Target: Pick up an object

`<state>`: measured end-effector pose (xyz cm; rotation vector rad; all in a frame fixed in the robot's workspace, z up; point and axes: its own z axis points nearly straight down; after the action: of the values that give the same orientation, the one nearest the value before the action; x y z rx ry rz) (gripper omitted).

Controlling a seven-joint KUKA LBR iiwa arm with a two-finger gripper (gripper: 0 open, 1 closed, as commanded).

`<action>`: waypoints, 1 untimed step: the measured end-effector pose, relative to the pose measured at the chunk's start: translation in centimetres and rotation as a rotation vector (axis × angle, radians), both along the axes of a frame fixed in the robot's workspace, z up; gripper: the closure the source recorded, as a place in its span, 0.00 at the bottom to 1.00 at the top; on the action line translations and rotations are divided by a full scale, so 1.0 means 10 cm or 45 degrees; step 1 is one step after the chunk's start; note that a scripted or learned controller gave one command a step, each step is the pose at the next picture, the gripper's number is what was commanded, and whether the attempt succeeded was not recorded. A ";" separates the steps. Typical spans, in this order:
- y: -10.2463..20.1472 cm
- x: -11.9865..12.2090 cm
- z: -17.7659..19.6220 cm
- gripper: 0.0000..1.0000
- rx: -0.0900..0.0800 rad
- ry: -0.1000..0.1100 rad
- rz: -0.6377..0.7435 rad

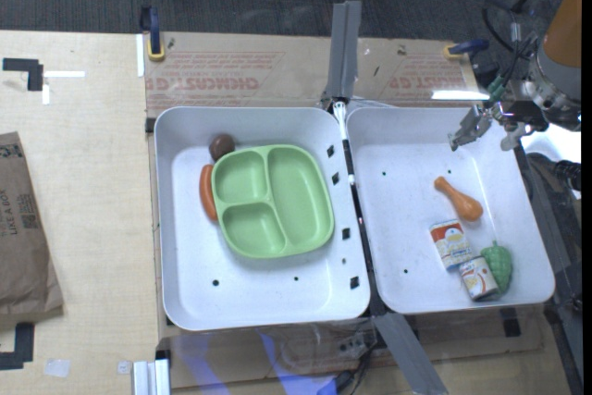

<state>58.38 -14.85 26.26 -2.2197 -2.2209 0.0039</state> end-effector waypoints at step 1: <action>-0.44 -0.64 -1.35 0.00 0.001 0.001 -0.128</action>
<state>52.01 -19.26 12.74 -2.3280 -2.1054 0.0032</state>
